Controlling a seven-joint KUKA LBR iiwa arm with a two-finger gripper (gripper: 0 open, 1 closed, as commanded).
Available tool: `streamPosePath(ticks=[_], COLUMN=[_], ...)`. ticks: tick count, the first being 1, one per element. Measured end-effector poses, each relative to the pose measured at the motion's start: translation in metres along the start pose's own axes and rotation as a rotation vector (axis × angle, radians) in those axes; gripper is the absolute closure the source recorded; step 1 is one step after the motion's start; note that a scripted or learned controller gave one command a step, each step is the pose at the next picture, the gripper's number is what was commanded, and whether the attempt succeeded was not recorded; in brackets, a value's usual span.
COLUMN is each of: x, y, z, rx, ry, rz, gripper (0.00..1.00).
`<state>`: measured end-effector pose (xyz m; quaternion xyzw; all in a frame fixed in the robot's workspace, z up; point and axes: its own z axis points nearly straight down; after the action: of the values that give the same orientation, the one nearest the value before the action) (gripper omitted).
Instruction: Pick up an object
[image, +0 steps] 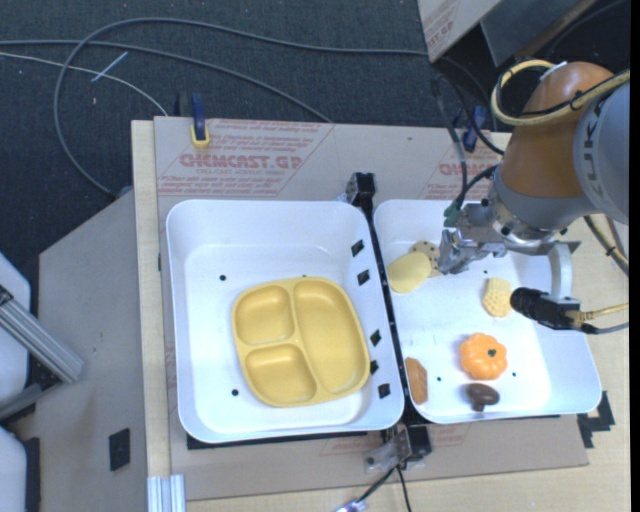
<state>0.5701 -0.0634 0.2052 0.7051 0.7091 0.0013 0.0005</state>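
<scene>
1. Camera view: two white bins sit side by side on the bench. The left bin (190, 300) has a yellow tray (298, 340) with three parts in it. It lies flat in the middle, so I think things may go there later.
2. The right bin (570, 385) has the little toys to pick from (they are spread apart, so each one is easy to reach). There is a pale yellow lump (408, 271) near the wall between the bins, a bumpy yellow piece (496, 297), an orange pumpkin (483, 355), a brown piece (416, 379) and a dark little thing (482, 396).
3. The gripper (452, 250) is low over the top of the right bin, just beside the pale yellow lump. I think that lump is the toy it wants. I cannot tell how it is set, and I see no toy in it, so the pick is not done yet
</scene>
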Motion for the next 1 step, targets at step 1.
streamPosePath(ticks=[1], x=[0.056], y=[0.0163], z=[-0.0029], rx=[0.0], ry=[0.001], rz=[-0.001], gripper=[1.0])
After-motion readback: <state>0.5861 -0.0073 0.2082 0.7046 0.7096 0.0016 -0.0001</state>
